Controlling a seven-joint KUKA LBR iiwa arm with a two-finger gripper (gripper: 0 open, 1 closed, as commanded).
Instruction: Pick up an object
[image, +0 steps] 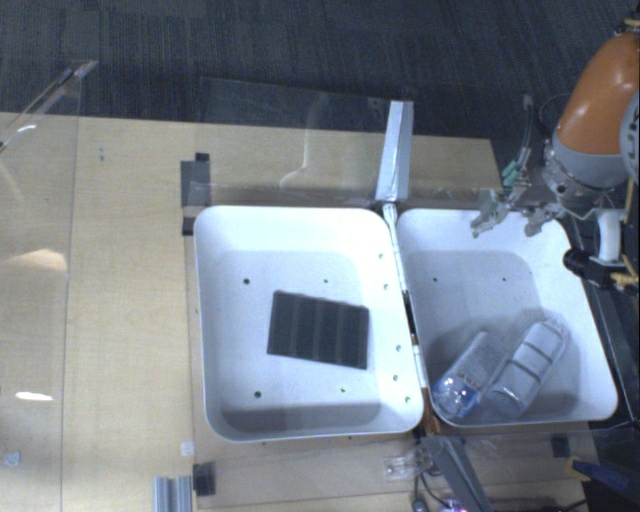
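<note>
Hanging over the far edge of the right bin (600, 400), the pincer (508, 212) has its two thin fingers spread apart with nothing between them, so it's empty as far as the camera view shows. The arm (590, 110) comes in from the right, orange band up top.

The obvious target looks like the clear plastic bottle (500, 375), lying on its side in the near part of the right bin. It sits well apart from the pincer, nearer the camera and only a touch to the left or about straight below it in the picture. Its long axis runs on a diagonal: the blue-ish cap end (455, 397) points near-left toward the bin's near-left corner, the base end sits further right and a bit farther back. It's transparent, so the outline is kinda hard to read, and it might even be two clear things side by side, can't really tell.

The other candidate is the dark ribbed flat pad (318, 329) in the middle of the left bin (215, 300), long side running left-right with a slight tilt. That one is farther from the pincer, across the divider.

Best guess: the pincer needs to come toward the near side, drop down, and turn so its fingers close across the bottle's diagonal rather than along it
</note>
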